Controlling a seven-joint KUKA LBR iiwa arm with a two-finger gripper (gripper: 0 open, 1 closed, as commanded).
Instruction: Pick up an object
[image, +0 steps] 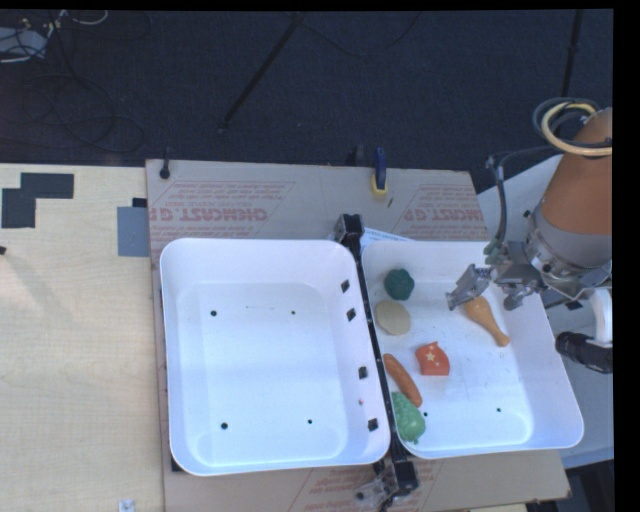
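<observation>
The right bin (520, 425) holds several small objects. A tan, drumstick-shaped piece (488, 321) lies near its right wall, slanting down to the right. My gripper (487, 289) hangs directly over that piece's upper end, at the bin's far right; contact cannot be judged. Further left lie a dark green ball (400, 283), a beige round piece (393, 318), a red block (432, 359) with a yellow mark, an orange carrot (402, 379) and a green leafy piece (408, 418).
The left bin (260, 245) stands beside the right one, with a black divider strip (362, 330) between them. Both rest on a cardboard sheet (250, 200). The arm's orange band (580, 190) rises at the right edge.
</observation>
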